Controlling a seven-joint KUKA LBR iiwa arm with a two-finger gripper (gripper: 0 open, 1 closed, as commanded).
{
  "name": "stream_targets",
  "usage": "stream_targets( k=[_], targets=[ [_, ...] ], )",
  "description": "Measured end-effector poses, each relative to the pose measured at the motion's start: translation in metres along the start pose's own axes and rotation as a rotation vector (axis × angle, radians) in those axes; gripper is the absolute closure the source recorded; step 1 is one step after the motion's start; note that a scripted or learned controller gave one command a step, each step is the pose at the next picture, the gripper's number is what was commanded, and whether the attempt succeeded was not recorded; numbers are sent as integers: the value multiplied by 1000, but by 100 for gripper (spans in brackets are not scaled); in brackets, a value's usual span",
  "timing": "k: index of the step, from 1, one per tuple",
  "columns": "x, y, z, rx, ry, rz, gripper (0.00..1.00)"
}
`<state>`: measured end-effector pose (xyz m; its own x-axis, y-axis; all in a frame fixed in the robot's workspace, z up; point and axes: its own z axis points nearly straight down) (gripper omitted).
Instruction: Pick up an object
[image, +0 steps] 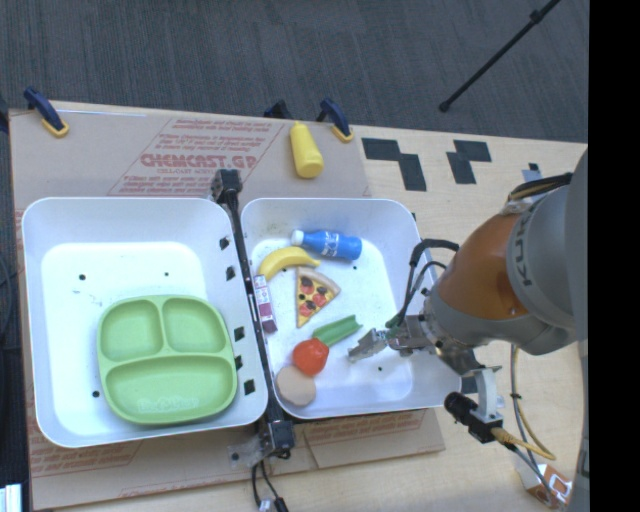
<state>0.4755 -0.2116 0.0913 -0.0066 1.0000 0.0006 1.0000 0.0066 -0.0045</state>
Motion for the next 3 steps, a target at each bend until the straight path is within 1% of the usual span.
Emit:
stream_targets(
  k=[1, 2, 3],
  targets=[
    [1, 1, -10, 1, 2, -4, 100],
    [67, 2, -165, -7, -1, 0, 100],
    [20, 88, -129, -4, -2, 1, 100]
  ],
)
